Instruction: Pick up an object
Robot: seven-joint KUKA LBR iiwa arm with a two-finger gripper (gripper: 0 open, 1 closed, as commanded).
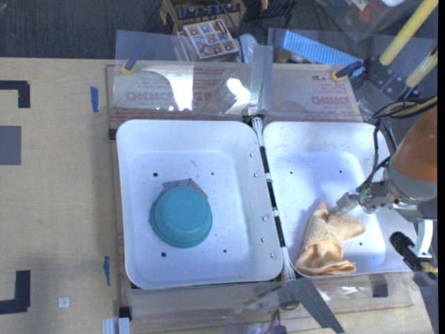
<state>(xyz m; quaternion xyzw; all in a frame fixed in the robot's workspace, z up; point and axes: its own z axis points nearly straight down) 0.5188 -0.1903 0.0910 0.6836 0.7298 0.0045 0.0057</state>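
Light wood surface (49, 207), two white bins centre frame, clutter along the top edge. Left bin (132, 145) has a teal bowl (181, 216) upside down, w/ a grey scrap (182, 185) just behind it. Right bin (306, 141) has a crumpled tan cloth (327, 242), lower middle. Arm (417, 158) in from right edge; claw (350, 202) low, tip at the cloth's upper right corner, looks to be touching. Can't tell how far open it is or if it grips anything. Cloth lies on bin floor, so pick prob. not done: grasp and lift both left.
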